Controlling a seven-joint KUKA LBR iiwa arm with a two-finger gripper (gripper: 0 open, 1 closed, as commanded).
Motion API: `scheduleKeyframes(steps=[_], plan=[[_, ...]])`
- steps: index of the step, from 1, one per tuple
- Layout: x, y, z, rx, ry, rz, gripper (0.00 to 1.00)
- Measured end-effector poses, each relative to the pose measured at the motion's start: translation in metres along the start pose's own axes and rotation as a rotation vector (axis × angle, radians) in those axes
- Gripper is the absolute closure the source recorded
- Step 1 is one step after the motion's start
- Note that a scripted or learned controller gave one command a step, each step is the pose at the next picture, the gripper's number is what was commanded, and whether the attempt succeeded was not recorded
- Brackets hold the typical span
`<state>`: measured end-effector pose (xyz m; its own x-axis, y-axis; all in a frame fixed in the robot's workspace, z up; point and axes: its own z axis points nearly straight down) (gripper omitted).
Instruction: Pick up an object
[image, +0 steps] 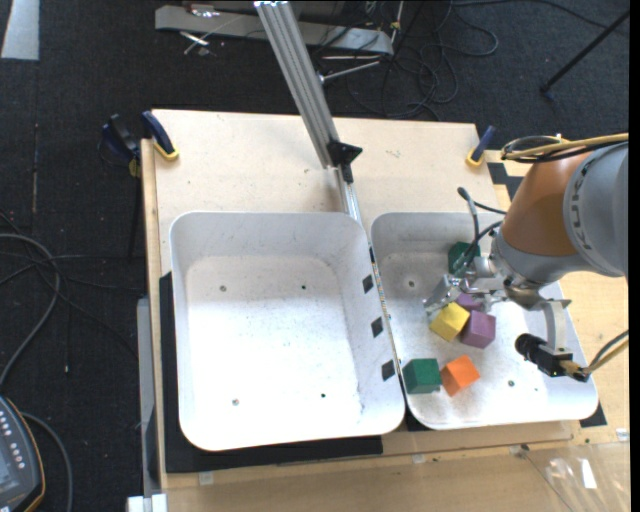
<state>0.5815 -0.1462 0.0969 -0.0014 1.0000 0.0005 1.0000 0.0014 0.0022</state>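
The gripper (462, 296) hangs low over the right bin (420, 232), at about the three o'clock side of the scene, reaching in under the grey arm (590, 215) with its orange band (535, 210). Its metal parts sit right above a cluster of blocks, and whether it is open, closed or holding anything cannot be told from here.

Going from left to right: the left bin (200, 300) takes up the nine o'clock half of the bench (250, 160). A slanted metal pole (300, 85) comes down from twelve o'clock to the seam between the two bins.

In the right bin, a green block (421, 376) lies near the bin's six o'clock edge, at about seven o'clock from the gripper and apart from it. Just beside it, on its three o'clock side, sits an orange block (461, 375), touching or nearly touching it. Above these, a yellow block (449, 321) lies directly under the gripper, at its six o'clock, so close that contact cannot be ruled out. A purple block (479, 329) rests against the yellow one on its three o'clock side, at about five o'clock from the gripper. A dark green piece (461, 256) shows at the gripper's twelve o'clock, partly hidden by the wrist.
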Motion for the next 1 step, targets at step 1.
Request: scheduleKeyframes(steps=[1], plan=[[0.0066, -0.0223, 0.0005, 0.001, -0.002, 0.003, 0.00]])
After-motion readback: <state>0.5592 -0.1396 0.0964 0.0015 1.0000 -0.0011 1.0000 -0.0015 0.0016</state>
